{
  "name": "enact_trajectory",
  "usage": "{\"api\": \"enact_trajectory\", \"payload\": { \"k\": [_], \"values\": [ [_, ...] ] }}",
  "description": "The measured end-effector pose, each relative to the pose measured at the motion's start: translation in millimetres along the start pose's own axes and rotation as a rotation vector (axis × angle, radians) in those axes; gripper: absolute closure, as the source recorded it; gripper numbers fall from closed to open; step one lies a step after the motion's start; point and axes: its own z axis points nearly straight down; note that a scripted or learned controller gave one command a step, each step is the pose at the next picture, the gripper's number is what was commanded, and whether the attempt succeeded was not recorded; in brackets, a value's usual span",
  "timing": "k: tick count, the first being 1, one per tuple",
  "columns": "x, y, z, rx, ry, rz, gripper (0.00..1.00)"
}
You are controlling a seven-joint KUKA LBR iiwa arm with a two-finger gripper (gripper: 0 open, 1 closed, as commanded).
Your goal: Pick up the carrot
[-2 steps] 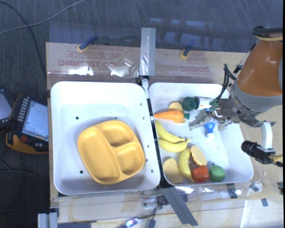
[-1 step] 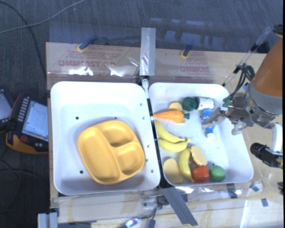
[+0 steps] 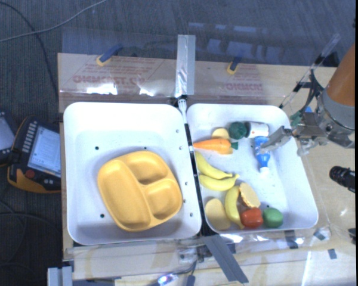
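camera view — I am hanging my gripper (image 3: pixel 286 137) over the right bin (image 3: pixel 298 177), whether parted or closed I cannot tell | carrot (image 3: pixel 213 146) is lying near the divider, touching the bananas (image 3: pixel 213 174) | step: approaching — next calls for moving left, then descending.

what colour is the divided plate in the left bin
Yellow. The divided plate shows plainly in the camera view, lying in the left bin.

Glossy white plastic bins (image 3: pixel 83 130), smooth matt yellow plastic divided plate (image 3: pixel 140 189), shiny plastic-looking carrot (image 3: pixel 213 146) and bananas (image 3: pixel 215 174), pale wooden bench (image 3: pixel 274 79), rough dark carpet (image 3: pixel 48 16), silvery tape strip (image 3: pixel 185 64)
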Motion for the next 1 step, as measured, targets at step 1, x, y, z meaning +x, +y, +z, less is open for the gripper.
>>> {"api": "enact_trajectory", "payload": {
  "k": [1],
  "values": [
    [60.6,38.8,160.9,0.005,0.002,0.219,0.0]
  ]
}}
